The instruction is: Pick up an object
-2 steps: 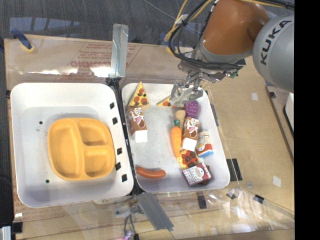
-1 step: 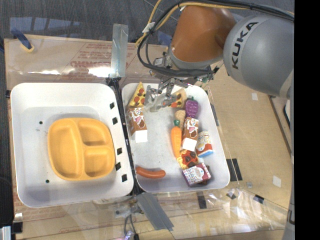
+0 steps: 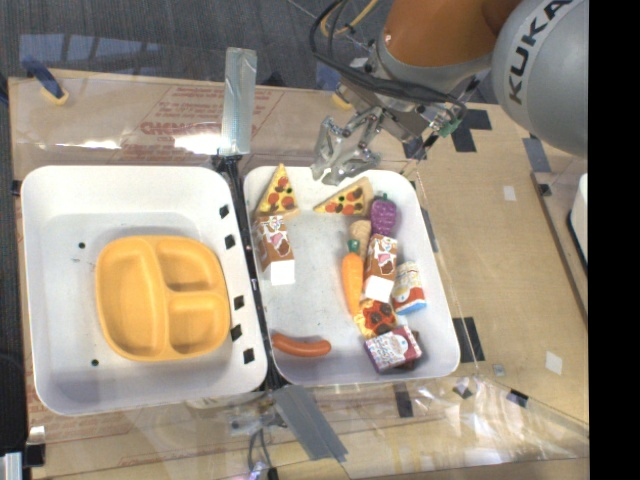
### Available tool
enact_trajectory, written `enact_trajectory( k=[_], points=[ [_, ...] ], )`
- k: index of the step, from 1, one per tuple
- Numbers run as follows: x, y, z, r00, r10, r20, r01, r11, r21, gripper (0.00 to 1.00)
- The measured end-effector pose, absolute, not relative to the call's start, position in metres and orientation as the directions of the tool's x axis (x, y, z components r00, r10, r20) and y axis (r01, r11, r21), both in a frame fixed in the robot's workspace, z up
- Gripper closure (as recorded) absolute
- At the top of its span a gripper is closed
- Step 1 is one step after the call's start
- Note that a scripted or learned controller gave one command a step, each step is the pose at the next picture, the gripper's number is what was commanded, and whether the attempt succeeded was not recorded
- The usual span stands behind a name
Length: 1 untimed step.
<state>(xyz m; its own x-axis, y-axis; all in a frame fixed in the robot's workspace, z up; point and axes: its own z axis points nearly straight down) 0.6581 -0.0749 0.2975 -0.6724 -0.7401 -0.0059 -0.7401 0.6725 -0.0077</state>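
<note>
My gripper [image 3: 341, 156] hangs over the back rim of the right bin [image 3: 440, 268], its metal fingers [image 3: 326, 158] spread open with nothing between them. Just below it lies a pizza slice [image 3: 345, 201], and a second slice [image 3: 277, 191] sits to the left. Further in the bin are a purple grape bunch [image 3: 383, 214], a small carton [image 3: 271, 237] with a white block [image 3: 283, 273] in front of it, a carrot [image 3: 351, 280], a brown box [image 3: 380, 256], a can [image 3: 408, 286], a sausage [image 3: 300, 346] and a pink carton [image 3: 392, 349].
The left bin [image 3: 50, 218] holds a yellow divided plate [image 3: 160, 296]. A grey tape strip [image 3: 238, 98] stands behind the seam between the bins. The arm's orange band [image 3: 450, 13] and grey link fill the upper right.
</note>
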Motion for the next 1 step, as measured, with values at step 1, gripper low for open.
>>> enact_trajectory(
  k=[1],
  points=[
    [0.6573, -0.1452, 0.3299, -0.577, -0.817, -0.002, -0.817, 0.577, -0.004, 1.00]
  ],
)
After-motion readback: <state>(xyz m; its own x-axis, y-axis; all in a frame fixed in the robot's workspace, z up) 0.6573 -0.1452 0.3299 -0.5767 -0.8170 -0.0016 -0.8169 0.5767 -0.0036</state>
